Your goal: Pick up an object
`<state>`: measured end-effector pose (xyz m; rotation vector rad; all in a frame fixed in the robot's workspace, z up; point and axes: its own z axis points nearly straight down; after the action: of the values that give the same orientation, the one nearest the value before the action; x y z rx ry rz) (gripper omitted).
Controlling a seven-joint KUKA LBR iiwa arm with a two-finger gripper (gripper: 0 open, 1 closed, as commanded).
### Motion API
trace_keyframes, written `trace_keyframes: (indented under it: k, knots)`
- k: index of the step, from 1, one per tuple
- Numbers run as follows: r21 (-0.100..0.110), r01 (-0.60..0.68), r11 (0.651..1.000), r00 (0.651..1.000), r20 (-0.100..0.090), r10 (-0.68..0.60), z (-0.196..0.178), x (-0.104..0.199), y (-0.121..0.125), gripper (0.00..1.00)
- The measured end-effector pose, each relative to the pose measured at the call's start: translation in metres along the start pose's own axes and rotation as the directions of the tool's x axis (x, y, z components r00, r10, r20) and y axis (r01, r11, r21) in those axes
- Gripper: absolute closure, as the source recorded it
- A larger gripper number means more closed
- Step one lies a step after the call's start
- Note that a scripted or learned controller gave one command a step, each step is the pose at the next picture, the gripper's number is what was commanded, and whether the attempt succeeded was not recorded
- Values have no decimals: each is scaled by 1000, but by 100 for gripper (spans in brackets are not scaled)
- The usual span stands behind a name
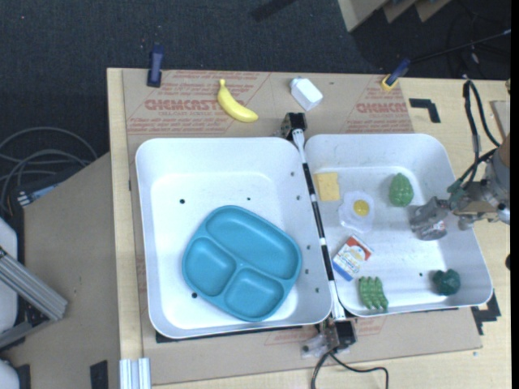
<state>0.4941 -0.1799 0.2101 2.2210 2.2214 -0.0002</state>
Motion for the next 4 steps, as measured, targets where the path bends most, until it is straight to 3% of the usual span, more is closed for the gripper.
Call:
trace_keyframes:
  k: [1, 2, 3, 4]
  knots:
    - [-1, 2, 1000, 1000, -1, -2, 126, 56, 39, 0]
    - [-1, 1, 1000, 1000, 0, -1, 125, 70, 96, 0]
    - [-1, 1, 1000, 1000, 0, -1, 125, 88, 122, 0]
    - [2, 0, 1000, 1000, -1, 0, 125, 51, 96, 0]
